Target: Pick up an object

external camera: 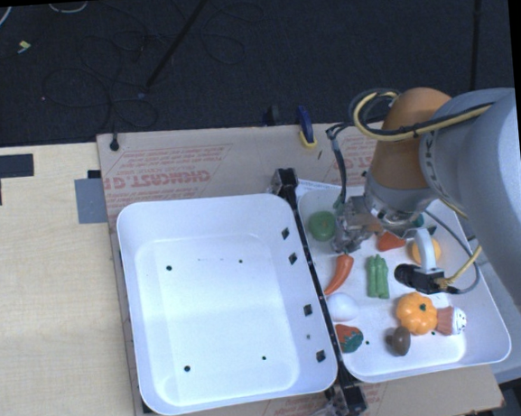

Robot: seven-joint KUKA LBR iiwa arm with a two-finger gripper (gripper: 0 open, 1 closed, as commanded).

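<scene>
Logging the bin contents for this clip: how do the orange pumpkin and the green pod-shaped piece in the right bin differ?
The orange pumpkin is round and squat; the green pod is long and narrow. The pumpkin is orange with a small green stem, the pod green all over. The pumpkin sits nearer the bin's front edge, the pod farther back, nearer the gripper. Both lie loose in the right bin.

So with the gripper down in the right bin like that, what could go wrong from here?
The gripper sits among crowded items: the green round piece and orange carrot lie close on either side, so it may nudge one or catch two. It is also near the right bin's inner wall, so it might scrape there. The loose cable hangs over the toys and could snag.
</scene>
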